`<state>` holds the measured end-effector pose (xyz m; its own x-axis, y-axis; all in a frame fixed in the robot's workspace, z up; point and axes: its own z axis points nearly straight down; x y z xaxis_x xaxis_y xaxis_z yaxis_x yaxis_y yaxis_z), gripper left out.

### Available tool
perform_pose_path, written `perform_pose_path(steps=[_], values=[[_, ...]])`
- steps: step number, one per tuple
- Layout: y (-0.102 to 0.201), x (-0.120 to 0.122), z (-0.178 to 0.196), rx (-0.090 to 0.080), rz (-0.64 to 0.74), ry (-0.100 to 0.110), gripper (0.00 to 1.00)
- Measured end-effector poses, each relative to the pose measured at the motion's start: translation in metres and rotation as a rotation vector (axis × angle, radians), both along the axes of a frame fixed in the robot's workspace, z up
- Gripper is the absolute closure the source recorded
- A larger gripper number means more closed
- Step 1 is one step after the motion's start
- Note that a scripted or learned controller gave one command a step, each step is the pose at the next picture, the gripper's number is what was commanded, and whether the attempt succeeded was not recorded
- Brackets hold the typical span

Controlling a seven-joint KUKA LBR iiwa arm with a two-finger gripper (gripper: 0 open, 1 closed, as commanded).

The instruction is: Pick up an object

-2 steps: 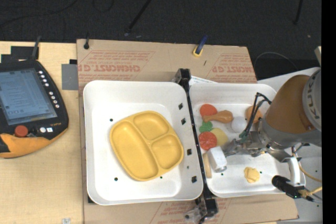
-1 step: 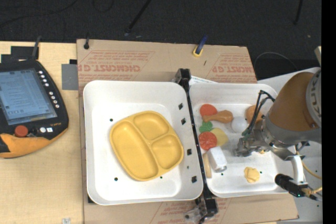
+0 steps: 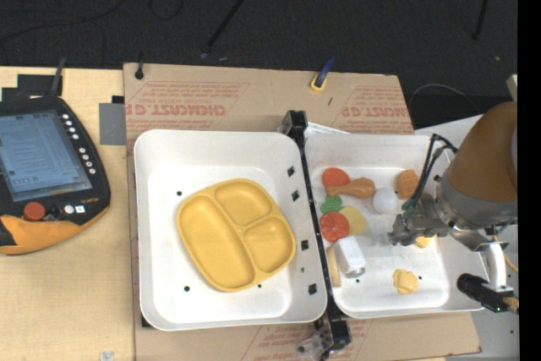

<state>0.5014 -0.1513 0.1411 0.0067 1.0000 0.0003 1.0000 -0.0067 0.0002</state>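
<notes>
The arm [image 3: 480, 173] reaches in from the right and hangs over the right bin [image 3: 431, 298], with its orange band above the grey wrist. The pincer [image 3: 412, 234] sits low over the right part of that bin, dark and tangled with cables; whether it is wide or narrow cannot be told from this slanted look down, and nothing can be seen caught in it.

Small toy foods lie in the right bin. Along its left side are a red-orange piece [image 3: 336, 177] touching an orange drumstick-like piece [image 3: 361, 188], a green bit [image 3: 330, 204] just below them, then a red round piece [image 3: 335, 226] against a pale yellow one [image 3: 356, 221]. A white cylinder [image 3: 349, 255] lies tilted below those. A whitish ball [image 3: 385, 200] rests near the middle, and an orange lump [image 3: 407, 181] sits just beside the arm's cables (it may be bread, though it is too small to be sure). A small yellow piece [image 3: 407, 281] lies apart near the front wall, and another yellow scrap [image 3: 423, 242] peeks out right beside the pincer.

The left bin [image 3: 161, 156] holds a yellow divided plate [image 3: 235, 233], three compartments, lying flat. Both bins rest on cardboard [image 3: 254, 101] on the table [image 3: 68, 292], and a control pendant [image 3: 46, 173] lies at the far left.
</notes>
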Motion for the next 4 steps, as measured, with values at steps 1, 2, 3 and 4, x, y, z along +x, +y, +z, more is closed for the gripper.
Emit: perform_pose_path(steps=[1,2,3,4], values=[[0.000,0.002,0.042,0.000,0.007,-0.001,1.00],[-0.001,0.003,0.089,-0.001,0.007,-0.003,1.00],[0.046,0.021,0.076,0.002,0.011,0.003,1.00],[0.068,0.031,0.096,0.001,0.009,0.001,1.00]])
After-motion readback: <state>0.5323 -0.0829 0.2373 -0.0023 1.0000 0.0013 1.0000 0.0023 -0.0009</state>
